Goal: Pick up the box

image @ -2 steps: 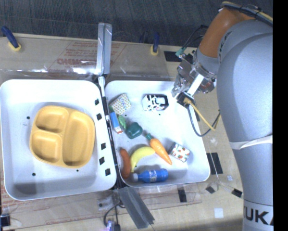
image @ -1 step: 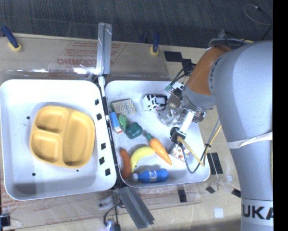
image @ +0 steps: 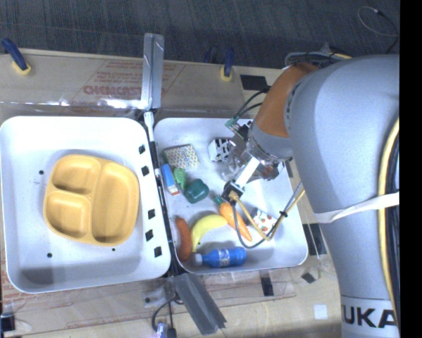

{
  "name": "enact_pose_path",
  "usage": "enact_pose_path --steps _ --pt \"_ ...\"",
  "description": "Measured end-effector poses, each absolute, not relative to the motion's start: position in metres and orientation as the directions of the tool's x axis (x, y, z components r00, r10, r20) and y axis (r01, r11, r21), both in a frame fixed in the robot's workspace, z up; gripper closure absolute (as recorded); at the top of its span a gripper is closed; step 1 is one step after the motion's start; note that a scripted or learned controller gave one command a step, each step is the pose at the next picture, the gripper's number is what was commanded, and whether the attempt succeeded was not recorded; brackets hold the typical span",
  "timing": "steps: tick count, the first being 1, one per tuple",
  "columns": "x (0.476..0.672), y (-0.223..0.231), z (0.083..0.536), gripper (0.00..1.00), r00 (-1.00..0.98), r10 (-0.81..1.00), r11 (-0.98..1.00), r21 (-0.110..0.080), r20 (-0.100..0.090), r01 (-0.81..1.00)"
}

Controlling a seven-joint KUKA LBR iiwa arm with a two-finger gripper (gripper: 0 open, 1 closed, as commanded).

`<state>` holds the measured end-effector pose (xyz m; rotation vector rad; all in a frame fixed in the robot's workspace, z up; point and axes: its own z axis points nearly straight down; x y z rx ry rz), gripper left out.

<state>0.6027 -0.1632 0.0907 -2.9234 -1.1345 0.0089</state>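
Small box (image: 182, 157) with a checkered top, lying flat, upper left corner of the right bin (image: 295, 255)

Bright even light, soft shadows, slight blur

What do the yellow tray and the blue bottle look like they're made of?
Yellow tray: likely moulded plastic, matte to satin; uniform colour, soft rounded compartment walls, dull highlights. Blue bottle: probably plastic, glossier; small bright glints on its body and a white cap. Neither can be confirmed from the look alone.

the bench (image: 70, 72) carries two white bins (image: 20, 259) (image: 288, 248) side by side.
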Motion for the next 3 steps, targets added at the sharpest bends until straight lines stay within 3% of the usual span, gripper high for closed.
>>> enact_pose_path --steps 1,2,3 --pt "0.584 -0.096 0.091 1.0 0.762 0.647 -0.762 -0.005 -0.003 0.647" --pt "0.564 -0.036 0.191 1.0 0.978 0.209 -0.978 -0.003 -0.002 0.209" --pt "0.576 0.035 0.191 1.0 0.891 0.455 -0.891 -0.003 -0.001 0.455"
